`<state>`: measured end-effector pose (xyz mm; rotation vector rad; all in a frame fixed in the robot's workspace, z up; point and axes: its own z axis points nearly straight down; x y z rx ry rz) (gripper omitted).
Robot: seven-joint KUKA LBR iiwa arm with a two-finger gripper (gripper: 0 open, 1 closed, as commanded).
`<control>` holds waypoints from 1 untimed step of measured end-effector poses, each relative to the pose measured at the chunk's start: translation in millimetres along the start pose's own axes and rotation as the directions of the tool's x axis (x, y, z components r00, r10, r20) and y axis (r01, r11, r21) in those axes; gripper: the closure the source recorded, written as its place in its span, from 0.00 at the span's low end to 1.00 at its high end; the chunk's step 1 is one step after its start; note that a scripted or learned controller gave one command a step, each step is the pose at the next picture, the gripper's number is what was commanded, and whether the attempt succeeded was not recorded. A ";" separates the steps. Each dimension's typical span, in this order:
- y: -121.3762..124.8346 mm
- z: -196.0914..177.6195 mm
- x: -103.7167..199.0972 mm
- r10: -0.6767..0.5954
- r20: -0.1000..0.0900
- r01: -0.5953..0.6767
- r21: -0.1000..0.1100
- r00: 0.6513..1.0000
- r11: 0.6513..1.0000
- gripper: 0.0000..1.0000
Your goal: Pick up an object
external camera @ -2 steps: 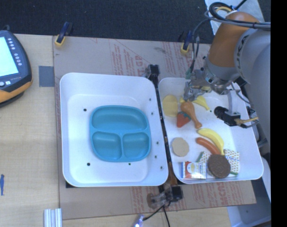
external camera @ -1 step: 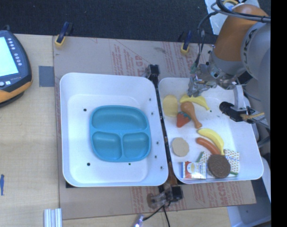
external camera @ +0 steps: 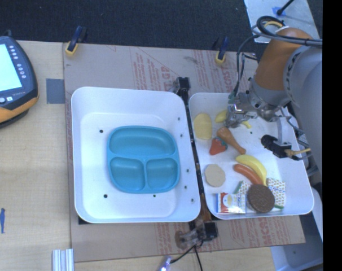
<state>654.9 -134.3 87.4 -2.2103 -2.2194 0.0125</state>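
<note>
A round brown cookie (external camera: 261, 197) lies flat below the metal gripper (external camera: 236, 117), whose opening I cannot tell.

Worktop (external camera: 30, 168): pale wood, overlaid by a brown printed cardboard sheet (external camera: 154, 72) that runs under both bins. Tool (external camera: 236, 116) sits low over the far end of the right white bin (external camera: 298, 185). Left white bin (external camera: 86, 151) lies to the tool's left, touching or just beside the right bin along one edge. Grey tape patch (external camera: 55, 90) on the wood, well left of the tool. Handheld control pendant (external camera: 7, 78) rests at the far left edge. Blue-and-yellow clamps (external camera: 74, 41) (external camera: 220, 49) grip the cardboard's far edge, one just behind the tool.
</note>
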 end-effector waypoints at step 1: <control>0.7 -39.7 4.1 0.000 0.000 0.000 -0.006 1.000 1.000 0.00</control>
